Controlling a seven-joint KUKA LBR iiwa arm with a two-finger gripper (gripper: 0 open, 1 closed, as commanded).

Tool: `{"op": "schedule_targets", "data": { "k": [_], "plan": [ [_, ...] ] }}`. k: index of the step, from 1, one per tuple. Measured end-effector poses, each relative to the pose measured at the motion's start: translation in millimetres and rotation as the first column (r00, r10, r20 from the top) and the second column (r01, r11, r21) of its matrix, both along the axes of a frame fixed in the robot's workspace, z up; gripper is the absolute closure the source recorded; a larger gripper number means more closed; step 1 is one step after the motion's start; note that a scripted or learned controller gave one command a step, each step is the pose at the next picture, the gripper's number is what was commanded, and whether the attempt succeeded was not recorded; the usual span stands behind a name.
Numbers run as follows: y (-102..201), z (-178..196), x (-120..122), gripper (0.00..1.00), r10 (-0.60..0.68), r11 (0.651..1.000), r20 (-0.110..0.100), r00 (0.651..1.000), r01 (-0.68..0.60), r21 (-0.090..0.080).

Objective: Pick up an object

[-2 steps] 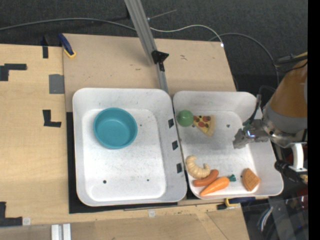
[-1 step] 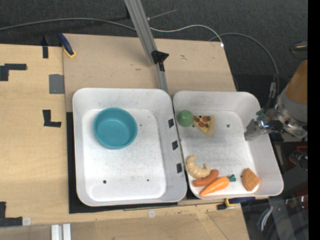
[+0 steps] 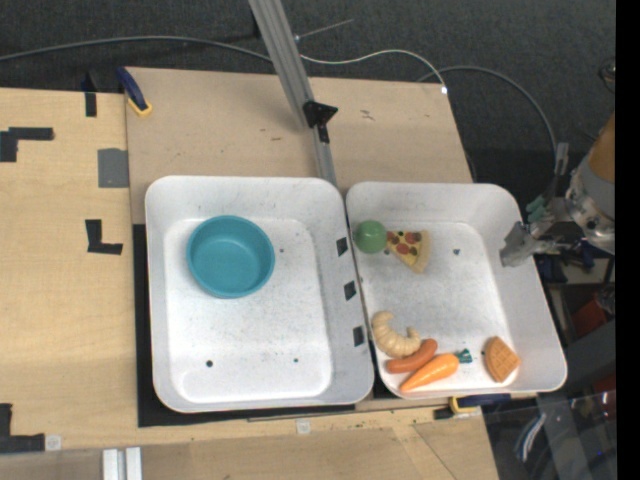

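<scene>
My gripper (image 3: 527, 236) hangs at the right rim of the right bin (image 3: 470, 200), apart from every object. In that bin a green ball (image 3: 371, 236) lies next to a pizza slice (image 3: 408, 249) at the upper left. Along the front lie a beige croissant (image 3: 395, 336), a red sausage (image 3: 410, 356), an orange carrot (image 3: 432, 370) and an orange waffle piece (image 3: 501, 358). A teal bowl (image 3: 231, 256) sits in the left bin (image 3: 170, 368).
A slanted metal pole (image 3: 290, 58) rises behind the bins, ending at a black clamp (image 3: 320, 115). Cables (image 3: 480, 73) run across the dark floor at the back. The wooden bench top (image 3: 60, 198) lies to the left with black tape marks.
</scene>
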State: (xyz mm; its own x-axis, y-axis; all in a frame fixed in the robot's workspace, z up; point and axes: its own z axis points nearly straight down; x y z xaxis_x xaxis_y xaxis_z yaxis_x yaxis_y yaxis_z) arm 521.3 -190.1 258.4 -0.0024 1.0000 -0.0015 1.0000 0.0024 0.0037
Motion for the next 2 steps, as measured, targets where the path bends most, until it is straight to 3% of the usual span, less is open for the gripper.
{"op": "schedule_targets", "data": {
  "k": [2],
  "plan": [
    [112.3,7.1,2.1,1.00,0.005,1.000,-0.005,1.000,-0.005,0.004]
  ]
}}
